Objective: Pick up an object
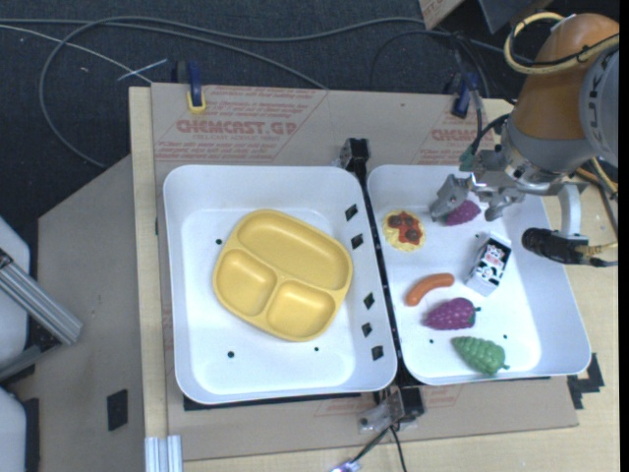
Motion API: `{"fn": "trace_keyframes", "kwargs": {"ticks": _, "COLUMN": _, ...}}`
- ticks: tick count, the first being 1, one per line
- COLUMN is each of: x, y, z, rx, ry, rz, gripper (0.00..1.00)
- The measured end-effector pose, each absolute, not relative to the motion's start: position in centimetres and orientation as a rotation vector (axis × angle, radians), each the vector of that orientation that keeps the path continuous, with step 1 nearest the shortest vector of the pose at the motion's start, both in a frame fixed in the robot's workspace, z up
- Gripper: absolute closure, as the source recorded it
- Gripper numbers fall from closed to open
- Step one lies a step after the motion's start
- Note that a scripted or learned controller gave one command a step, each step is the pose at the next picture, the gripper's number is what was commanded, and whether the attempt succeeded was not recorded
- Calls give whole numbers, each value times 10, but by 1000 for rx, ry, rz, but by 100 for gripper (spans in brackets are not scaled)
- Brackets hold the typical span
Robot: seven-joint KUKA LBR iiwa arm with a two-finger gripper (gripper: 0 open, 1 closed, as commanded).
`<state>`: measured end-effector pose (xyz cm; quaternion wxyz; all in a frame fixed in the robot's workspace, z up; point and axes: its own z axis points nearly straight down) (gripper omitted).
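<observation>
My gripper (473, 203) hangs over the far part of the right bin (550, 313). A small purple toy (461, 212) sits between its two fingers, which close on it from left and right. In the same bin lie a round yellow-and-red pizza toy (404, 230), a black-and-white carton (488, 264), an orange sausage (430, 286), a purple grape bunch (450, 314) and a green bumpy toy (480, 354). The arm's orange band and grey wrist rise to the right of the gripper.
A yellow divided plate (283, 273) lies in the left bin (187, 264). A black divider (373, 264) runs between the two bins. Cables trail across the dark floor behind the bench, and blue clamps hold its far edge.
</observation>
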<state>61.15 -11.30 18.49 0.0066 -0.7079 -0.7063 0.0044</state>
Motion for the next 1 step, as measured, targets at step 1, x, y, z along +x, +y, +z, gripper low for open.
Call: {"fn": "trace_keyframes", "kwargs": {"ticks": 1, "x": 615, "y": -113, "z": 193, "rx": -2220, "ry": -2220, "rz": 0, "gripper": 0}}
